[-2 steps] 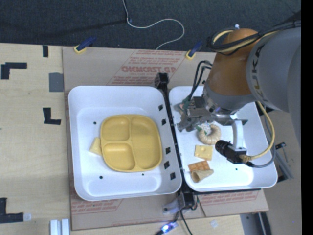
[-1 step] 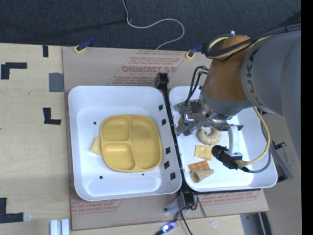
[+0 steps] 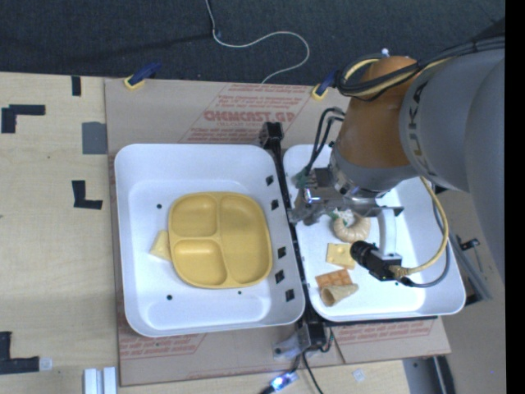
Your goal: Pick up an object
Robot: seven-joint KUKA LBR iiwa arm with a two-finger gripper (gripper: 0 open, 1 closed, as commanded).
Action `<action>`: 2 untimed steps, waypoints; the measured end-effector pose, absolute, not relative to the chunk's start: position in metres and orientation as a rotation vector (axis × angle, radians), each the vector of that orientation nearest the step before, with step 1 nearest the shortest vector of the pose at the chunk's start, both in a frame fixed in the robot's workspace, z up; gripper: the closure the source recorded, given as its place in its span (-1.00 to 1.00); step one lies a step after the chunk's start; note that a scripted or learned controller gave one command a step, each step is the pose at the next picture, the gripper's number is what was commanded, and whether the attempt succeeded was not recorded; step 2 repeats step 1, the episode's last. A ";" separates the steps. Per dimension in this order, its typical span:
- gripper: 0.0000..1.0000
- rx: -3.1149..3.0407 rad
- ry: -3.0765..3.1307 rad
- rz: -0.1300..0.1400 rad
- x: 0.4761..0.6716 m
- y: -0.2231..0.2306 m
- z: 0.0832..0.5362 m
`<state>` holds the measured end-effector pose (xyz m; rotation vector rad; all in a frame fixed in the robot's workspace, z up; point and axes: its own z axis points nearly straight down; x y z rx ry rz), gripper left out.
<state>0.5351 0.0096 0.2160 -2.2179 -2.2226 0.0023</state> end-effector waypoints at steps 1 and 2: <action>1.00 -2.220 -2.222 0.001 0.539 -0.001 0.232; 1.00 -2.220 -2.222 0.001 0.539 -0.001 0.232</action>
